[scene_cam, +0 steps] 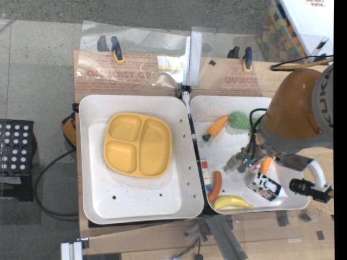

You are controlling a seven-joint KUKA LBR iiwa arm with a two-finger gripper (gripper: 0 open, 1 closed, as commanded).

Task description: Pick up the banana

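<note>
While the arm is reaching in from the right, the camera view is showing the banana (232, 202) lying on its side at the near edge of the right bin (217, 104), its curve running left to right along the bin's near wall. An orange-red sausage-like toy (216, 184) is standing just beside its left end, and a small black-and-white item (265, 187) is lying near its right end. A carrot (217, 127) and a green lump (238, 120) are sitting farther back in the same bin. The gripper (243, 162) is hovering above the bin's middle, apart from the banana and farther back than it; whether it is open or closed cannot be told, and nothing is visibly being held. The left bin (92, 145) is carrying a yellow divided plate (138, 145).

The banana is looking like a light, smooth plastic toy, probably stiff and somewhat slippery. Taking it across the thick middle, pinching its narrow width, is seeming safest; the close wall may be crowding one side.
</note>
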